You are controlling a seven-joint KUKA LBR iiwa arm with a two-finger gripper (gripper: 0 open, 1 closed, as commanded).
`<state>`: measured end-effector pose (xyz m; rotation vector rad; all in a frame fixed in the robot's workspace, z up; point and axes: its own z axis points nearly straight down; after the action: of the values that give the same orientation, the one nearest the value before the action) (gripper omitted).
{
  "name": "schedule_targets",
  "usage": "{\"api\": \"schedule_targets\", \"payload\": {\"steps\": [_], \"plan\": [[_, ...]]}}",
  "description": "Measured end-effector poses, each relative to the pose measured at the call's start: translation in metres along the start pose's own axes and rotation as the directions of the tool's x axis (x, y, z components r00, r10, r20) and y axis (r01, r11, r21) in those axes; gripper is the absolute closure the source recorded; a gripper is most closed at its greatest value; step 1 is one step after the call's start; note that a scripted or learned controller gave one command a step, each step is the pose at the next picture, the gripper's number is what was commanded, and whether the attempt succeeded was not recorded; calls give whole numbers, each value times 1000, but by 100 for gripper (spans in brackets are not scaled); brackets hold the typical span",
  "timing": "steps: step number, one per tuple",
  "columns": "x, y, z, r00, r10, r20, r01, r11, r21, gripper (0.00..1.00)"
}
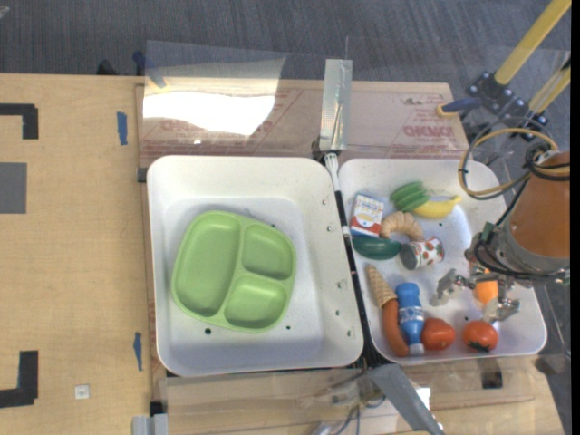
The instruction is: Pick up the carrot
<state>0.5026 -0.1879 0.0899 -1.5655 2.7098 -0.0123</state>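
Note:
The carrot [487, 290] shows as a small orange piece in the right bin [530, 343], near its right side, partly covered by the wrist above it. My gripper [477, 297] hangs right over it, low in the bin. Its two metal fingers [449, 286] stand apart, one to the left of the carrot and one to its front right, and the gripper is open. I cannot tell whether either finger touches the carrot.
The right bin also holds two red tomatoes [437, 333], a blue bottle [410, 308], a long red piece [392, 327], a tan cone [376, 284], a can [421, 254], a croissant [403, 227], a banana [437, 208] and green vegetables [408, 194]. A green divided plate [234, 268] lies in the left bin [172, 188].

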Motion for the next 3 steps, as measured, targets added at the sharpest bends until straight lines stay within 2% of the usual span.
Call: {"api": "schedule_targets", "payload": {"steps": [1, 2, 3], "plan": [[-5, -2, -12, 1000, -3, 8, 2, 1000, 8, 100], [10, 11, -1, 970, -244, 3, 244, 970, 9, 100], [6, 9, -13, 969, -246, 7, 246, 969, 16, 100]]}}
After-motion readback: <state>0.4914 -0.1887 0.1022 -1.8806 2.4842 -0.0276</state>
